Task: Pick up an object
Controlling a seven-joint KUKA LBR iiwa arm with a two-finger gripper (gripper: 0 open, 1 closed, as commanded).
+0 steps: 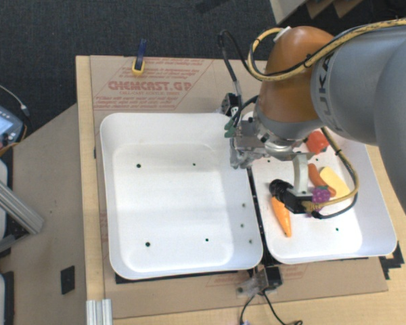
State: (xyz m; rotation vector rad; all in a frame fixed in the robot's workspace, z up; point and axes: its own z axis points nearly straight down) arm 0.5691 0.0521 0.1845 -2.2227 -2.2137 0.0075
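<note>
— Position of the orange carrot-shaped plastic toy (282,217)?
— Lying flat in the right shallow white bin (365,239), in its left half, close to the wall beside the left shallow white bin (169,202). Pointed end toward the near rim, thicker end toward the far side.
— Other pieces around?
— Small purple toy (320,195) just to the right of the carrot's thicker end. Pale yellow wedge-shaped block (332,179) a little further back, next to an orange-red sausage-shaped piece (314,174) on its left; touching or only very near, cannot tell. Round red-orange piece (317,141) still further back, partly covered by the arm.
— And the metal gripper (247,151)?
— Hanging low over the far left corner of the right bin, just at the dividing wall, apart from the carrot toy. Open or closed: cannot tell, too much hidden under the grey arm with the orange band (291,80).
— Surroundings?
— Both bins side by side on a brown cardboard sheet (155,83) with red printed letters. Small yellow and blue clip (140,59) at the far edge of the sheet. Dark carpet (88,12) beyond.
</note>
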